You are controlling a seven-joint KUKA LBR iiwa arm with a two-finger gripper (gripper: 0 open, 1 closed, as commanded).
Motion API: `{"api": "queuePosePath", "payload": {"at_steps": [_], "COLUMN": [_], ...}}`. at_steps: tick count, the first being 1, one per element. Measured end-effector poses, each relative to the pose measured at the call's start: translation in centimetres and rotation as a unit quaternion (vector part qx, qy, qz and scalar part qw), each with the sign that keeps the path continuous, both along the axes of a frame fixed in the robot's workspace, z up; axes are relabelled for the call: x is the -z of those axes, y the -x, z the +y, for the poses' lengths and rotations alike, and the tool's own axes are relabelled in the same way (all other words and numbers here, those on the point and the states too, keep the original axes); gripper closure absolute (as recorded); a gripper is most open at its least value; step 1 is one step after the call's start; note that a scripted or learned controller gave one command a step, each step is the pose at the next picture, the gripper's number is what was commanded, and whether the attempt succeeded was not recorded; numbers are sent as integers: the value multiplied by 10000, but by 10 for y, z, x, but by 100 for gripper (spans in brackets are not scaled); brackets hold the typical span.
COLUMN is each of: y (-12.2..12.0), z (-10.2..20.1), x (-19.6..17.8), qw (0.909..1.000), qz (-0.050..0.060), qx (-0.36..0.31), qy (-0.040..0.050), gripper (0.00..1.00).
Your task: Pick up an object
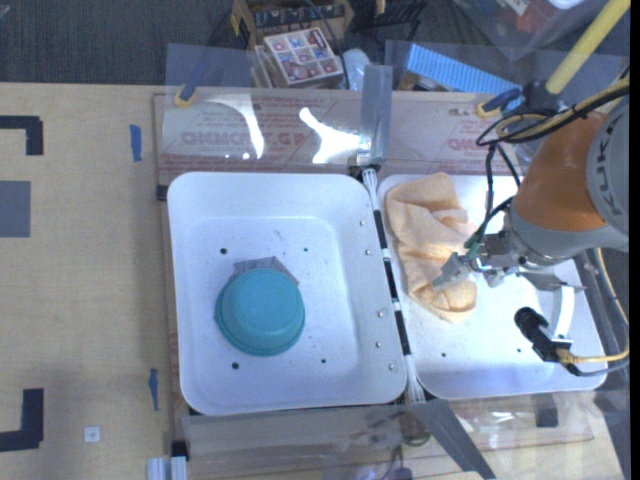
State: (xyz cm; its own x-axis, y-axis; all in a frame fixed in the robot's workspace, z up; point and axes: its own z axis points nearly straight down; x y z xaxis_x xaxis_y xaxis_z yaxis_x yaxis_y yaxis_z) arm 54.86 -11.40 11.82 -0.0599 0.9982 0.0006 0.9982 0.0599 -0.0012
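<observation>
Cloth [432, 243], pale peach and soft, lies crumpled in the right bin [500, 368], bunched against that bin's left wall from about eleven o'clock down to nine. Its folds are loose and rounded, with a fatter lump at the lower end. The gripper [458, 271] sits right at that lower lump, coming in from three o'clock, its metal tip touching or just over the fabric; whether it is wide, narrow or pinching the cloth I cannot tell, as the tip is small and blurred against the folds. Behind it the arm [570, 183] shows its orange band and grey casing, with black cables looping at twelve o'clock. A small black part [538, 333] hangs at five o'clock from the gripper.

Both bins are shallow, smooth white plastic with rounded corners. The left bin [210, 218] holds a teal bowl [261, 312], round and upside down, at its seven o'clock, resting partly on a flat grey scrap [262, 265]. The bench [75, 298] around is light wood, with blue tape marks [135, 141].
</observation>
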Motion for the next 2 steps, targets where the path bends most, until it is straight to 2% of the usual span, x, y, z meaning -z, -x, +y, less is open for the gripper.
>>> {"api": "queuePosePath", "payload": {"at_steps": [1, 2], "y": [2, 0], "z": [12, 12], "x": [29, 19], "qw": [9992, 9992], "qz": [-44, -71], "qx": [-408, -400], "qy": [5, 2], "gripper": [0, 100]}}
